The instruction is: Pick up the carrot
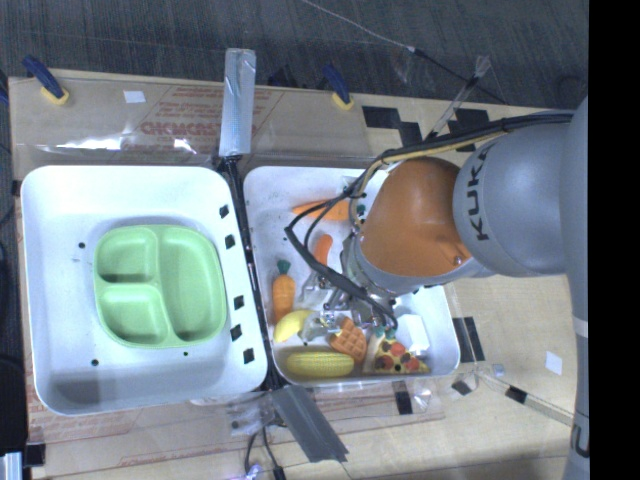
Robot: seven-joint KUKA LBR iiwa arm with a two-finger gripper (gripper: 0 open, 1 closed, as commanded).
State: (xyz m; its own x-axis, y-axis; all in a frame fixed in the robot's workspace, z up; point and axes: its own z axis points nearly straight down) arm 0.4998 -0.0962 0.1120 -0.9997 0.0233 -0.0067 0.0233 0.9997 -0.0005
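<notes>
The carrot lies in the right bin, against its left wall just below mid-frame, green tip pointing up, free of my grasp. Just below it sit a lemon and a corn cob; to its right, a waffle piece. My hand hangs at frame centre-right, beside the carrot, over the clutter; I cannot tell whether it is open or closed. To do this well, I should shift left, align across the carrot's narrow width, and descend clear of the lemon. The left bin holds 1 green plate.
</notes>
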